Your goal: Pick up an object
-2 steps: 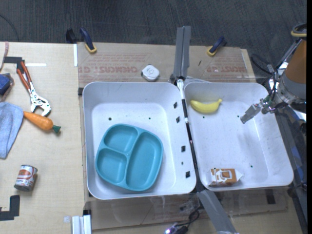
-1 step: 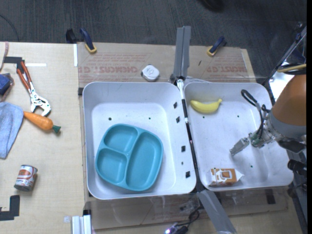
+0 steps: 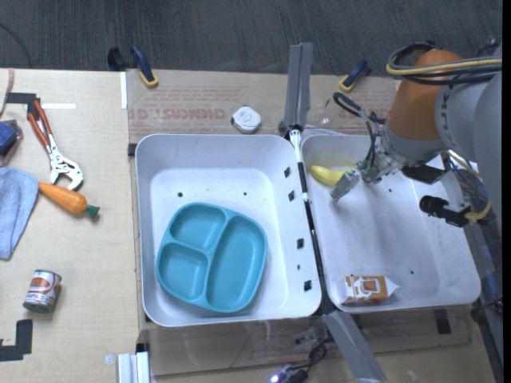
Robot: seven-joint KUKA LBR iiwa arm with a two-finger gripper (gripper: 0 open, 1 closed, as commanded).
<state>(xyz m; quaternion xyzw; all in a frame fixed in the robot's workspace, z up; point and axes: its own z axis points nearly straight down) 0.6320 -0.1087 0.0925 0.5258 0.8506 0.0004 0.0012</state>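
Observation:
A yellow banana lies in the far left corner of the right bin. My gripper hangs low over that corner, its tip right beside the banana's right end and partly covering it. Nothing visibly sits in its grasp. A small orange-and-white carton lies near the right bin's front edge, well away from the gripper. The grey arm with its orange band reaches in from the right above the bin's far side.
The left bin holds a blue divided plate. On the bench to the left lie a carrot, pliers, a can and a blue cloth. A white round object sits behind the bins.

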